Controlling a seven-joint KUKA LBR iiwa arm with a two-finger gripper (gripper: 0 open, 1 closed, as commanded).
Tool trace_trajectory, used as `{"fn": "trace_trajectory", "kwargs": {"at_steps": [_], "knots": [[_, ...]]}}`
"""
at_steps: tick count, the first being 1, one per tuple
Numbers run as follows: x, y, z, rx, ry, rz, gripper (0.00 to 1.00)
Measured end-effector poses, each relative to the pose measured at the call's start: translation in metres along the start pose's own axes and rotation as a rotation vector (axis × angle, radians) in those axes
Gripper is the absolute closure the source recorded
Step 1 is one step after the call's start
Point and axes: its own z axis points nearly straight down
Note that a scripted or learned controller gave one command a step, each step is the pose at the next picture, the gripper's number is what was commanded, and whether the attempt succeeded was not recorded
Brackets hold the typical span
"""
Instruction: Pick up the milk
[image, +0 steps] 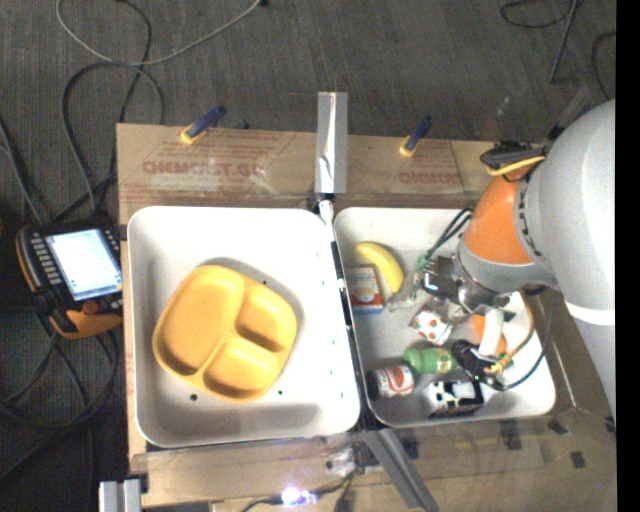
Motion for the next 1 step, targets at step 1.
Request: {"fn": "trace_trajectory", "kwargs": {"at_steps": [1], "knots": [[-0.0224, -0.0328, -0.0009, -0.008, 0.001, 0.107, 0.00]]}}
